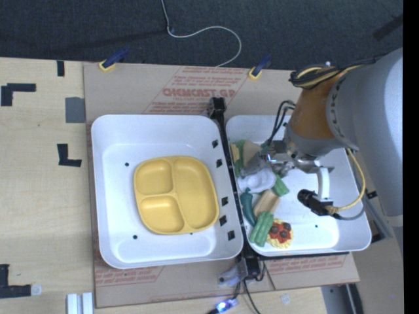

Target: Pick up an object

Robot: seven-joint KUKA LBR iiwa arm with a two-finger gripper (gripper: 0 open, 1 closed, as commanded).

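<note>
My gripper (270, 163) reaches down into the left part of the right bin (340, 234), among a cluster of small toy food items. Right under it lies a white crumpled item (256, 180). Nearby are a green piece (281, 188), a tan piece (266, 203), a teal piece (248, 208), a green ribbed vegetable (262, 228) and a yellow piece with red dots (281, 233). A pale yellow-green item (237, 152) sits by the bin's left wall. The arm's wrist hides the fingers.
The left bin (114, 149) holds a yellow three-compartment plate (175, 193). A black divider with clips (224, 169) runs between the bins. Black and yellow cables (327, 205) hang from the wrist over the right bin. Cardboard lies beneath both bins.
</note>
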